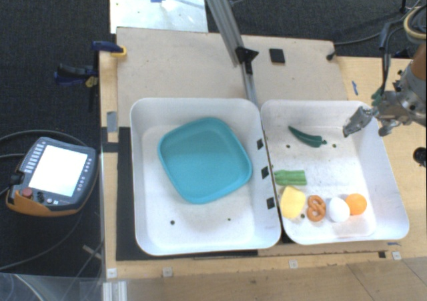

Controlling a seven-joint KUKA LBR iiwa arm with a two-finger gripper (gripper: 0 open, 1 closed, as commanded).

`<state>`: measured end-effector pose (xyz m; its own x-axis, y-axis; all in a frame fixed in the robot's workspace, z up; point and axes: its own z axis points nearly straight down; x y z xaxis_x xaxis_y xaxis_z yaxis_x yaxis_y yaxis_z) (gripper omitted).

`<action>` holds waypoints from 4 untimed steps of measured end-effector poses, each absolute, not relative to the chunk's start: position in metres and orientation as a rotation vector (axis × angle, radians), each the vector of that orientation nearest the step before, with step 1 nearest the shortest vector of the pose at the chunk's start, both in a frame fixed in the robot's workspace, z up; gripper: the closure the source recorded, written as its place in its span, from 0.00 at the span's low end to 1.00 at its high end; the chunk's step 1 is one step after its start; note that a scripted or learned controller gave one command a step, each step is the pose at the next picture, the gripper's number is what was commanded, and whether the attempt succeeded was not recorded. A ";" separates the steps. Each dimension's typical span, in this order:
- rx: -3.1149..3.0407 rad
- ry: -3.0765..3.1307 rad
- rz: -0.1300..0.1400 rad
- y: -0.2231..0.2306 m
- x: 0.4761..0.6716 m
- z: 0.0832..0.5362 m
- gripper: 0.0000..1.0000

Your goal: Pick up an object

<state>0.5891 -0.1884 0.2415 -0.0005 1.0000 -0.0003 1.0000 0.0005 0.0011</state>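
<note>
The right bin (380, 159) holds several small items: a dark green chili (307, 137) near its back, a light green piece (290, 177) at its left wall, and along the front a yellow fruit (292, 203), a brown pretzel (315, 208), a white egg (338, 210) and an orange ball (357, 203). My gripper (370, 125) hangs over the bin's back right part, to the right of the chili and apart from it. Its fingers are open with nothing between them.
A turquoise square plate (205, 159) lies in the left bin (150, 213). A metal pole (227, 19) slants up from the bench behind the bins. A teach pendant (53, 174) rests on the floor at the left.
</note>
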 end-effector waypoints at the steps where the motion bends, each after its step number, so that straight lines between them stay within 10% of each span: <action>1: 2.223 2.224 -0.003 -0.187 0.590 0.179 0.00; 3: 2.222 2.222 -0.001 -0.190 0.596 0.089 0.00; 4: 2.220 2.220 0.002 -0.191 0.597 0.101 1.00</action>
<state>0.5974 -0.1905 0.1013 0.0000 1.0000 -0.0006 1.0000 0.0000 0.0023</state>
